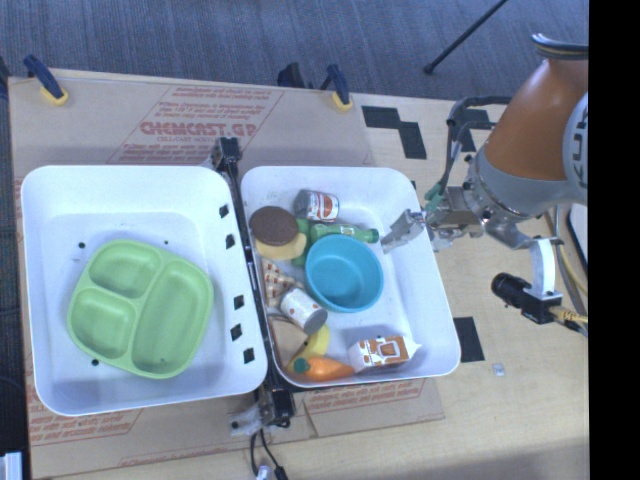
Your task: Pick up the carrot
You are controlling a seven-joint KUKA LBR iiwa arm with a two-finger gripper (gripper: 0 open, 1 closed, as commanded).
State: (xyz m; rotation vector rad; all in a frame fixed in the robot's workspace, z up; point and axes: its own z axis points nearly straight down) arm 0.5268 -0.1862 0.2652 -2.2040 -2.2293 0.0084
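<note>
I see the carrot (322, 370), orange with a green end, lying flat at the six o'clock edge of the right bin (425, 308), touching a banana (318, 343). My gripper (400, 230) hangs at the bin's three o'clock rim, fingers slightly spread, pinching nothing.

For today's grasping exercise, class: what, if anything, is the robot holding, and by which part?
Nothing is held. The gripper sits over the right bin's right rim, nothing in it, while the carrot lies at the bin's near edge.
</note>
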